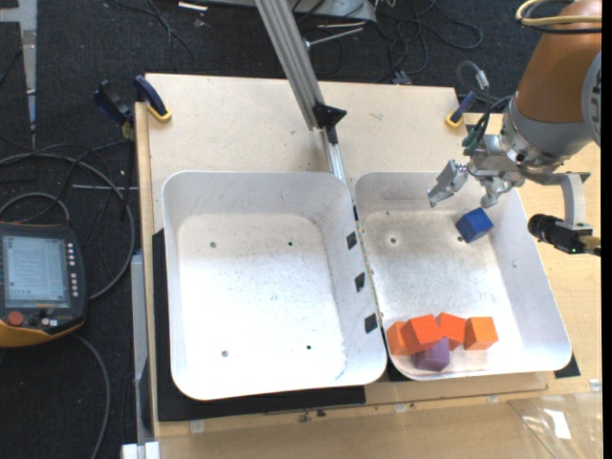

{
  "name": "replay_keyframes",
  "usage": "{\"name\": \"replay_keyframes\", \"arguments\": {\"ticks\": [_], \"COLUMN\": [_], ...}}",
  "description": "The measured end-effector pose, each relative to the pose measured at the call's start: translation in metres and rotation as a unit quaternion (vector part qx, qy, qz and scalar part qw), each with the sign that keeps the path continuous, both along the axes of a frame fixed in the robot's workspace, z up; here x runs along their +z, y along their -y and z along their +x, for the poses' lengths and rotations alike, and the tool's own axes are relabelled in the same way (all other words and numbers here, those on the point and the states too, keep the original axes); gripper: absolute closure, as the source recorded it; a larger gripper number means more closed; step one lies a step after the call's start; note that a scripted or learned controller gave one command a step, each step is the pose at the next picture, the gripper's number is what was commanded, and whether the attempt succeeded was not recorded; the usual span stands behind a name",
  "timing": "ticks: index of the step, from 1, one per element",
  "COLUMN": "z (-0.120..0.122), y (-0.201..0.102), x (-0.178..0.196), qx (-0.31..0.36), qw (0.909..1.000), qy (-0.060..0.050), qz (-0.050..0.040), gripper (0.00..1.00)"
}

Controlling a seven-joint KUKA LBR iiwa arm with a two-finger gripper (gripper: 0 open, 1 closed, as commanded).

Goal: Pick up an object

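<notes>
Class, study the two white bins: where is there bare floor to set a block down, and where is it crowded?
The left bin offers bare floor from wall to wall. In the right bin, the middle is free, between the blue block under the gripper and the near wall. Crowded: the near end, where orange blocks and a purple block cluster.

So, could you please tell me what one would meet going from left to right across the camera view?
Teach pendant → left bin → right bin → gripper, open above it → arm.
</notes>
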State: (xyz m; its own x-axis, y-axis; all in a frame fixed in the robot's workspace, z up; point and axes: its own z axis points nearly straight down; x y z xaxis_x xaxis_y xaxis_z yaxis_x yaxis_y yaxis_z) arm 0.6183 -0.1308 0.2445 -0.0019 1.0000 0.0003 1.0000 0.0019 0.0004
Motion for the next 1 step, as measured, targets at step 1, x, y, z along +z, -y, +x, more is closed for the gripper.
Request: {"name": "replay_keyframes", "arguments": {"ticks": [1], "z": [0.0373], "y": [0.0646], "x": [0.0525], "qx": [-0.003], "qw": [1.0], "qy": [0.004], "qz": [-0.0031], "gripper": [0.0]}}
